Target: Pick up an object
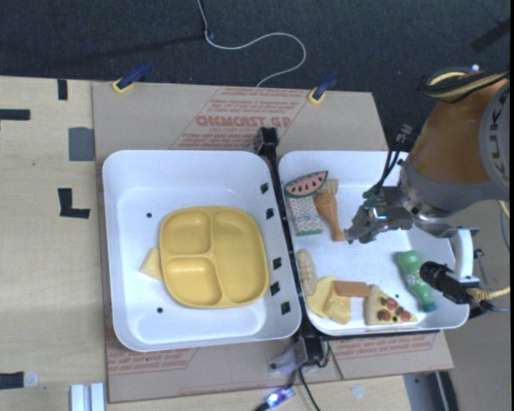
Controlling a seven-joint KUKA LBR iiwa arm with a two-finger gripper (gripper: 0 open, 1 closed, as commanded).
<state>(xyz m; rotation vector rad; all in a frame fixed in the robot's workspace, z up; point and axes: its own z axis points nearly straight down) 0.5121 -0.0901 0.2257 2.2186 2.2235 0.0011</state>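
Gripper hangs over the middle of the right bin, beside a carrot-shaped toy and a watermelon slice; whether it is spread or pinched cannot be told. Toy pizza, cheese and a green bottle lie lower right, while the left bin holds a yellow divided plate.

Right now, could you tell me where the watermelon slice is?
The watermelon slice lies in the right bin, at its far left corner beside the divider between the bins, with the orange carrot-like piece just to its right.
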